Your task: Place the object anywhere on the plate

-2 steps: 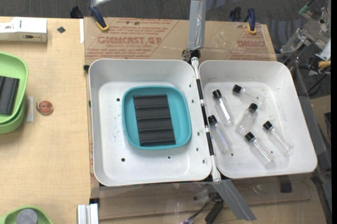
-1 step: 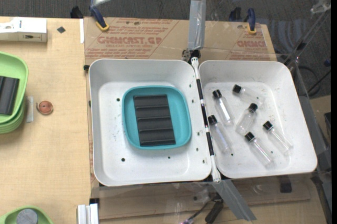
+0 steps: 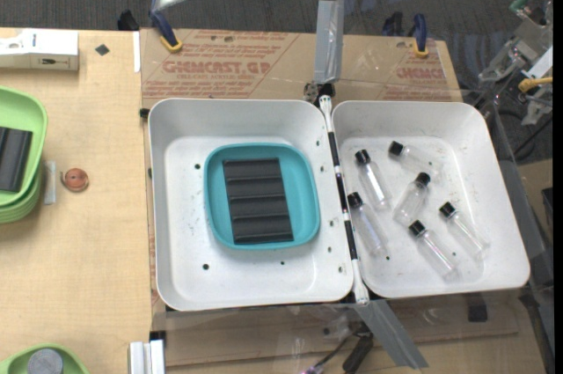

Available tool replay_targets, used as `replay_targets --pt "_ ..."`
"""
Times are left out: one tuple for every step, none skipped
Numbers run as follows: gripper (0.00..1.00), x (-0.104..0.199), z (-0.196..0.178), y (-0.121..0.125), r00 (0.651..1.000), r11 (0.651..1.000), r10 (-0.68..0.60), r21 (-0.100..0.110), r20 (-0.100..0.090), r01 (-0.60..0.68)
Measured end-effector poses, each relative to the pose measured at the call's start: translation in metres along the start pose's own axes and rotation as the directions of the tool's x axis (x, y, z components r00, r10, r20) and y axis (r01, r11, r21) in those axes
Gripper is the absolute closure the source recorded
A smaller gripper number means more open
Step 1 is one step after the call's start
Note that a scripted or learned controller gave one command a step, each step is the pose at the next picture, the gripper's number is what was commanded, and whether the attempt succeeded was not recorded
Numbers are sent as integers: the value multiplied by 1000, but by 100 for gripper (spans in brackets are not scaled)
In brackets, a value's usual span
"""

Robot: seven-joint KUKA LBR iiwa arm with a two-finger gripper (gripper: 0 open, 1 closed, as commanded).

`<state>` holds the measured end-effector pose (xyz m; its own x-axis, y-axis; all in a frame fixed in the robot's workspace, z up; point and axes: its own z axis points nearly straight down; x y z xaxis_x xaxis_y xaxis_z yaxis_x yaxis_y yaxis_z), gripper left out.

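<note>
A teal square plate sits in the middle of the left white bin. A black ridged block lies on the plate and covers most of its floor. In the right white bin, several clear vials with black caps lie scattered on their sides. One vial lies near the divider, another in the middle, and a third toward the right wall. All the vials rest on the bin floor, apart from the plate.
Brown cardboard with orange clamps lies behind the bins. On the wooden bench to the left are a green dish holding a black item, a small orange disc and a white box. Cables and hardware crowd the upper right edge.
</note>
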<state>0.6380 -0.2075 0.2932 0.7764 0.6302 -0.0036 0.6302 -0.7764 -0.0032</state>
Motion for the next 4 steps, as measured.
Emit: replay_targets --pt "0 16 -121 -3 989 989 146 -1 0 -146" --pt "0 -2 -147 17 967 967 254 -1 0 -254" --pt "0 -20 31 2 938 938 347 1 0 -347" --pt "0 -25 -147 -2 909 909 417 0 0 -417"
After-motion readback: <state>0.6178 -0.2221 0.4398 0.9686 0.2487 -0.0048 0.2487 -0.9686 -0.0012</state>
